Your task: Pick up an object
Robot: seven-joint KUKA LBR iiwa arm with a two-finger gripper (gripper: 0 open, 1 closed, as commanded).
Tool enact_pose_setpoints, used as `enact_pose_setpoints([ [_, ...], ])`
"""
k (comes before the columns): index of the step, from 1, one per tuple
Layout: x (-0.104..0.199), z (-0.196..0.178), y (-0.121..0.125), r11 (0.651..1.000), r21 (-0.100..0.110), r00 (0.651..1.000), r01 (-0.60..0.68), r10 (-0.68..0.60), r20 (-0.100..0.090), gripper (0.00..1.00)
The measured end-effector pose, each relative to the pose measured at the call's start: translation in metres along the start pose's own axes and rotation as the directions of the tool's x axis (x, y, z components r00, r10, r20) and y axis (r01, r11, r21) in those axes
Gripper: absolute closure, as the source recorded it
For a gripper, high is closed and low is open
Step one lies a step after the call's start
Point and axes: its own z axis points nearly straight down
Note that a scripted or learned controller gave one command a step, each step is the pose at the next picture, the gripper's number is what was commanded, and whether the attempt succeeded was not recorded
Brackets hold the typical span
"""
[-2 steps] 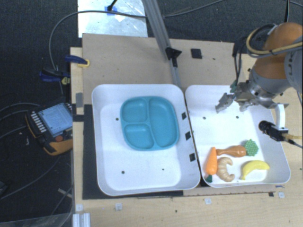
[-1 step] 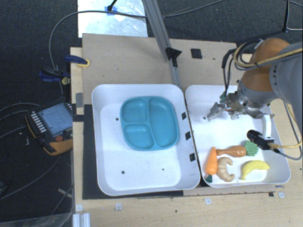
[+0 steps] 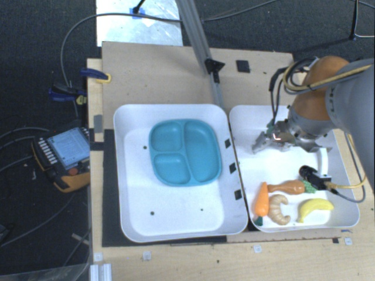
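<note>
1. Camera view, the arm: the gripper hung over the far-left part of the right bin, above bare white floor; nothing showed in its grasp; whether it was spread or pressed together could not be told from this slant.
2. Camera view, the things on offer: four toy foods lay clustered at the near end of the right bin; a carrot lay closest to the bin's left wall; a brown drumstick lay just right of the carrot's far end; a tan curled pastry lay just beside the carrot, whether touching it or not could not be told; a banana lay furthest right, near the near-right corner; all four rested on the bin floor, apart from the gripper.
3. Camera view, the other side: a blue divided plate lay in the left bin, towards its far half, well apart from the arm.
4. Progress, as a judgement: the pick looked not yet made; no toy was lifted or tilted off the floor; the gripper stood nearer the carrot and drumstick than the banana.
5. What was left, as a judgement: the whole grasp; coming down over one toy, closing on it and raising it clear of its neighbours; the tight cluster might make a clean grip awkward.
</note>
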Motion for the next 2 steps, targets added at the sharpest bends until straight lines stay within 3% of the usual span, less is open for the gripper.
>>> enact_pose_setpoints([
  [1, -0.001, -0.013, 0.002, 1.0, -0.006, 1.0, 0.001, -0.001, 0.002, 1.0],
  [2, -0.006, -0.077, 0.003, 1.0, -0.004, 1.0, -0.001, 0.001, 0.001, 1.0],
])
